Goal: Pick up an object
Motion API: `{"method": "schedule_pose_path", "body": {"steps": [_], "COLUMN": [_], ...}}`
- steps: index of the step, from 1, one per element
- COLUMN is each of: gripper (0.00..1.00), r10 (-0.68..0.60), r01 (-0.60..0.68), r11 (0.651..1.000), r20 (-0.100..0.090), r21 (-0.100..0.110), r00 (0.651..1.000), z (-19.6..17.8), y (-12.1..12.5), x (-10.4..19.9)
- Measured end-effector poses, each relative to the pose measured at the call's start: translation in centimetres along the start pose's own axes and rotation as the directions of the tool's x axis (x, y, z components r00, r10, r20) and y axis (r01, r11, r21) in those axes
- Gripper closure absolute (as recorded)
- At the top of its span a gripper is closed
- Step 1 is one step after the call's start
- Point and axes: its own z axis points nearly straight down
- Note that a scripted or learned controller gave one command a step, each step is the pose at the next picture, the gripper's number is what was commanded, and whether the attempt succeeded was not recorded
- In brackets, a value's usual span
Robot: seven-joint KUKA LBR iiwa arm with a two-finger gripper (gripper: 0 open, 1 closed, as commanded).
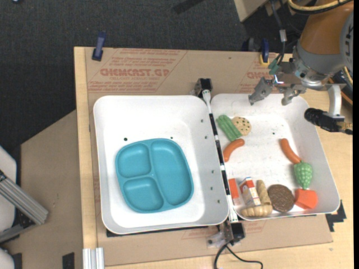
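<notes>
Camera view has the gripper (275, 92) spread wide and holding nothing above the far edge of the right white bin (263, 102). Nothing is picked yet; the nearest candidate, a round speckled tan cookie (242, 126), lies near the bin's far-left corner.

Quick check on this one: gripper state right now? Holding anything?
Gripper: open, fingers spread, nothing between them; it hangs over the far edge of the right bin, away from the toy food there.
</notes>
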Motion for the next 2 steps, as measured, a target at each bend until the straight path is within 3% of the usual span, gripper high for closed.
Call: {"method": "schedule_pose_path", "body": {"steps": [1,2], "gripper": [0.0,0.0], "r10": [0.006,0.005], "r01": [-0.006,-0.005], "r11": [1.0,1.0], "r20": [0.0,-0.001], "r21": [0.011,0.008], "r00": [1.0,1.0], "z": [8.6,14.8], "y": [-3.8,-7.0], "x": [-5.9,-10.0]}}
